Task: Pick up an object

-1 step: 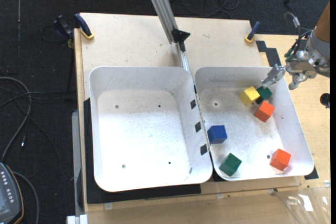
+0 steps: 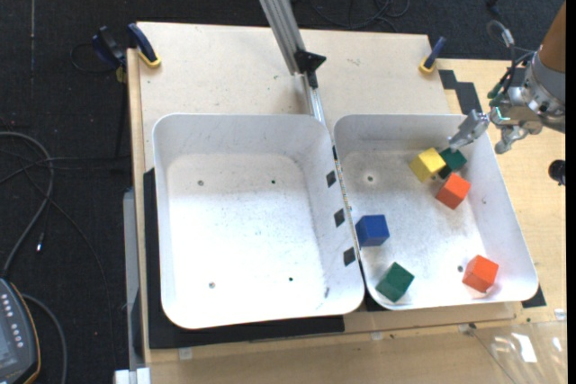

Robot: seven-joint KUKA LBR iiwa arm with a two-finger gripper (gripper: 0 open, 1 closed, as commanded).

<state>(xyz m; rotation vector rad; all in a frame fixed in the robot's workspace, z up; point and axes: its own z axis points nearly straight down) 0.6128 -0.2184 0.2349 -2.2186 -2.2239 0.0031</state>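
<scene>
Pincer (image 2: 490, 129) fingers spread, holding nothing | above right bin (image 2: 513, 220) rim | near yellow cube (image 2: 429, 164)

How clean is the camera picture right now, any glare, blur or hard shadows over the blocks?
Camera view: light is even and soft, with no glare on the right bin; the blue block and yellow block look sharp with faint shadows; the hand at the bin's far edge is slightly blurred.

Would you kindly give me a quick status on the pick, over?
End effector above right bin's far rim, nothing seen held. Yellow block nearest, dark green block touching behind it, orange block close beside.
</scene>
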